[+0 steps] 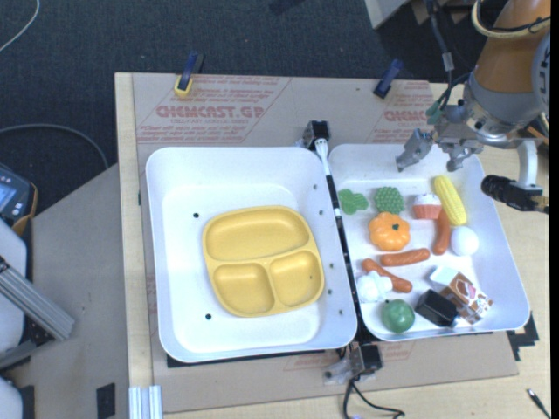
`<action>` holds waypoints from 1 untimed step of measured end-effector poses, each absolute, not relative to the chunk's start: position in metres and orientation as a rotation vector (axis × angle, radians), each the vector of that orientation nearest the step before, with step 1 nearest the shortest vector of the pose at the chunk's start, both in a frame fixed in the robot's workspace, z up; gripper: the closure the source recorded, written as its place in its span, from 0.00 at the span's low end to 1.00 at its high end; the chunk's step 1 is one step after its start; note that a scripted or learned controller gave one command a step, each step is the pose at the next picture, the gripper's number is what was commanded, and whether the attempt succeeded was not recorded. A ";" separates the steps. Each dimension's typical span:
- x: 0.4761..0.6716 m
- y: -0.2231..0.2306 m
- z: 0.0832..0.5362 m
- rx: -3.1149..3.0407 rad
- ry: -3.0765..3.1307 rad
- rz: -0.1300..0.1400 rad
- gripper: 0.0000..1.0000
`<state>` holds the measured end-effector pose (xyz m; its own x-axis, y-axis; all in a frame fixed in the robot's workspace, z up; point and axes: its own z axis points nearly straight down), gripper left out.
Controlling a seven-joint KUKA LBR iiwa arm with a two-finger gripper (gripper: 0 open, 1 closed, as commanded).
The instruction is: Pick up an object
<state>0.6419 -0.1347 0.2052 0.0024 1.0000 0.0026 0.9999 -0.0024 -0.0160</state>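
My gripper (434, 157) hangs over the far end of the right bin (511, 269), open, with nothing between its two spread fingers. Just below it lie several toy foods: a yellow corn cob (450, 199), a small cake piece (426, 206), a broccoli floret (389, 200) and a green leafy piece (353, 202). Further toward the front sit an orange pumpkin (389, 231), a white egg (464, 241), two sausages (404, 257), a carrot (390, 277), a green ball (398, 315), a black block (435, 307) and a printed box (465, 291).
The left bin (170, 234) holds a yellow divided tray (262, 258). A black clip (315, 133) sits where the two bins meet at the back. Cables and the arm's body crowd the upper right corner.
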 end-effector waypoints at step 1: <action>0.645 -0.135 0.214 -2.221 -2.220 0.001 0.00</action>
